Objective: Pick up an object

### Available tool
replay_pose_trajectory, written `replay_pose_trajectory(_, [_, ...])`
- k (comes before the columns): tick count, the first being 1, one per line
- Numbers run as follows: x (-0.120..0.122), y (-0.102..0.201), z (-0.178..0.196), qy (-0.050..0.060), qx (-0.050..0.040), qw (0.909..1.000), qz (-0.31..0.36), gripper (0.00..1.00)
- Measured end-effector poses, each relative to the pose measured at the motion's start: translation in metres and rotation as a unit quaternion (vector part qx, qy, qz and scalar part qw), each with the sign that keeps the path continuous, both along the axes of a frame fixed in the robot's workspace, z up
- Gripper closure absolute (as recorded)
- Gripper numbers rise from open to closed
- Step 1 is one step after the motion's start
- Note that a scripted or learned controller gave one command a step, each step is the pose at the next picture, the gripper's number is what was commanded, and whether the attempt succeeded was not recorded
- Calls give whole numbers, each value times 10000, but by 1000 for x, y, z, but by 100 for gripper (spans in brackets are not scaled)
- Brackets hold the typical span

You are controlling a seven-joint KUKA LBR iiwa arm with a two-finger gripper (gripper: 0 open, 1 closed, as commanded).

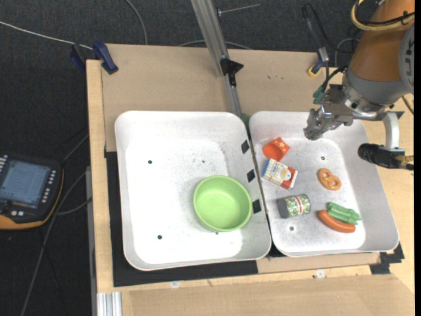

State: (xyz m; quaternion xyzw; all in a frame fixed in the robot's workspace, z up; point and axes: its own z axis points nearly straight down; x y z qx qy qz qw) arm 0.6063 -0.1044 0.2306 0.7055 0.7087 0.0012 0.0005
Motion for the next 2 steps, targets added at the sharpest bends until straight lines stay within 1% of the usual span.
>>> replay_pose_trajectory(1, [16, 55, -1, 10, 3, 10000, 3, 100])
replay_pose_trajectory(2, [23, 108, -9, 13, 3, 10000, 1, 100])
